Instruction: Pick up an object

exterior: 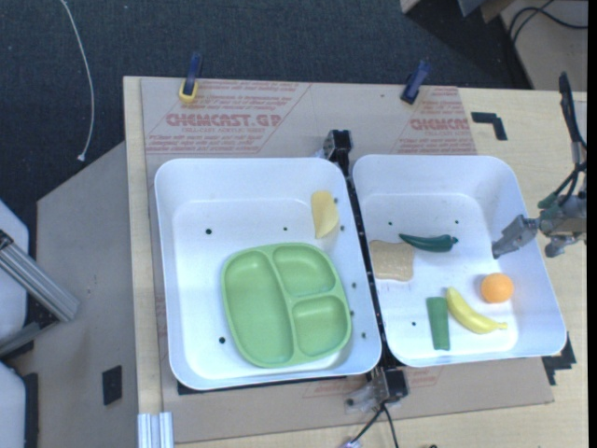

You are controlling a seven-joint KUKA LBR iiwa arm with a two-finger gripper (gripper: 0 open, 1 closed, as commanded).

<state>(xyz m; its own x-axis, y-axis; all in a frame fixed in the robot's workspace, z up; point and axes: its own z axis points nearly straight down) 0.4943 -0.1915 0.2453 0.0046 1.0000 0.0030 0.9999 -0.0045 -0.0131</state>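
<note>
At the right edge of the right bin (pixel 522 180) my gripper (pixel 536 231) hung just over the rim, cut off by the frame, so I could not make out what state it was in; nothing showed in its hold. Most of my arm was out of sight. Inside that bin lay 5 things. A dark green pepper (pixel 429 242) lay near the middle, its long axis running left to right with the thin tip toward the left. A pale slice of bread (pixel 392 260) sat against the left wall. An orange (pixel 497 288) rested near the right wall, with a banana (pixel 474 313) just beside it, slanting toward the front right corner. A green stick (pixel 437 323) lay front to back.

The left bin (pixel 187 185) carried a green 3-compartment plate (pixel 280 303) and a yellow wedge (pixel 324 215) by its right wall.
</note>
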